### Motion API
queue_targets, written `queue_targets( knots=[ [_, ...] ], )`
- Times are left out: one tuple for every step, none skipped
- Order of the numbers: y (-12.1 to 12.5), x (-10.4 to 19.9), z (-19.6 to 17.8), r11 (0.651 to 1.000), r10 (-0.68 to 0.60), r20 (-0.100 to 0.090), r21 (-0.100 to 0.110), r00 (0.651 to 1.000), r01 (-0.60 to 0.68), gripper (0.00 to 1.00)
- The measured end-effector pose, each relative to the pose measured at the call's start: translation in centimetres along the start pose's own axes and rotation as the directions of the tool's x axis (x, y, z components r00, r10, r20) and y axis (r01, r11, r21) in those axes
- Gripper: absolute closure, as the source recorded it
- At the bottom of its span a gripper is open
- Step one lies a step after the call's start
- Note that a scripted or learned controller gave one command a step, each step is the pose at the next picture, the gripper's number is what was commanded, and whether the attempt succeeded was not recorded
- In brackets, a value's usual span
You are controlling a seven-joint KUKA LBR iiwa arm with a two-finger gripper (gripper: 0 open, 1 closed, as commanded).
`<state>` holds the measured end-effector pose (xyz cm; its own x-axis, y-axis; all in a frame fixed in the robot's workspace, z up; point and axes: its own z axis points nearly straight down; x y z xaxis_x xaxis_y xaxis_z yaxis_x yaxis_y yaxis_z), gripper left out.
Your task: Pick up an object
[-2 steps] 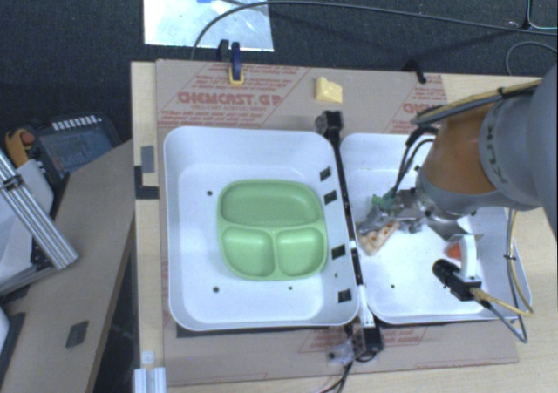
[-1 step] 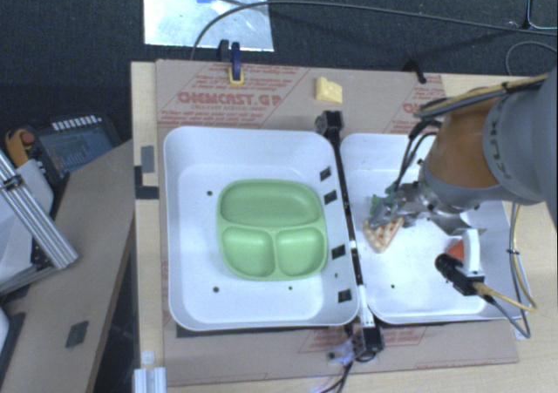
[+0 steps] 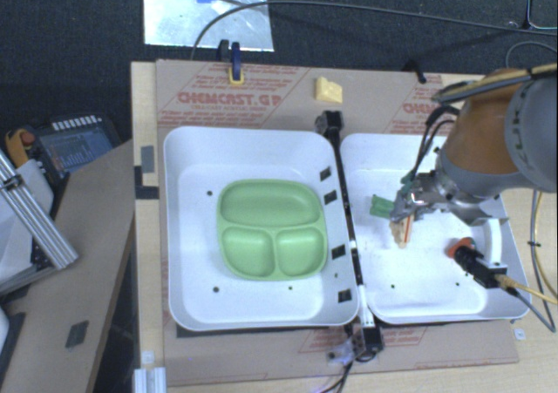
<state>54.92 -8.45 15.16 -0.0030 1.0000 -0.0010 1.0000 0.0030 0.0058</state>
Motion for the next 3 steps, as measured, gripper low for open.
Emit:
queue_targets(
  knots=[
    [0.1, -0.1, -6.5, 1.000, -0.001, 0.000, -0.003, 1.000, 0.001, 1.00],
    [0.2, 0.9, -12.0, 1.000, -0.003, 0.000, -0.003, 1.000, 0.003, 1.00],
    [1.5, 5.7, -12.2, 1.000, -0.007, -0.003, 0.002, 1.000, 0.007, 1.00]
  ],
)
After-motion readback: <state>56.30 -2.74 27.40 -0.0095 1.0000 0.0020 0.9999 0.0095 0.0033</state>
